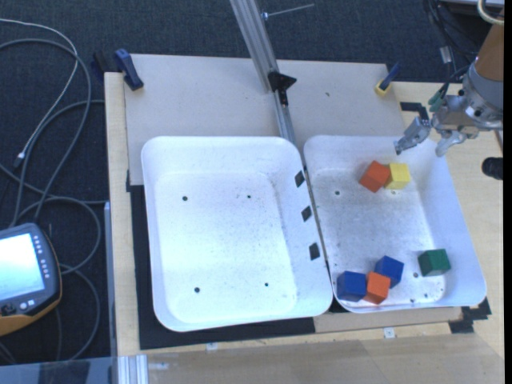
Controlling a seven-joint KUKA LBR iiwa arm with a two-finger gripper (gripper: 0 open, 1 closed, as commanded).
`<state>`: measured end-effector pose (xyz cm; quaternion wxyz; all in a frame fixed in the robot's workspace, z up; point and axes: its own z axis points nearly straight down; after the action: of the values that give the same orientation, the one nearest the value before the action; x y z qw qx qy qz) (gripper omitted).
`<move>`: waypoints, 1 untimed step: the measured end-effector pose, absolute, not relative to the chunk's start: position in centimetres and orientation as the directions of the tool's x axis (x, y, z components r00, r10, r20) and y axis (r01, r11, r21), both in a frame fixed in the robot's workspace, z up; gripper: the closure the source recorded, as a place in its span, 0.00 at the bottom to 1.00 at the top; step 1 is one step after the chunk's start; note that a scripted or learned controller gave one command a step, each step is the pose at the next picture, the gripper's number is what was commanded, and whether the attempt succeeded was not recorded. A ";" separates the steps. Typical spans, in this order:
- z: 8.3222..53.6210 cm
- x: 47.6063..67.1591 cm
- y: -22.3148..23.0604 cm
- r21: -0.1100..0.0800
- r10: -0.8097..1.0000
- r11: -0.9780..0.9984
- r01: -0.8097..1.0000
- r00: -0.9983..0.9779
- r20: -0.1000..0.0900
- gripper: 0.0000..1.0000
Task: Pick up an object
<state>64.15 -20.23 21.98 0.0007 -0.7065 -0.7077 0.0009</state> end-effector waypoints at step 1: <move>11.6 64.6 -21.0 0.009 1.000 0.002 1.000 -0.002 -0.003 0.00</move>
<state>64.58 -20.97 11.63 -0.0043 -0.7065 -0.7077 -0.0022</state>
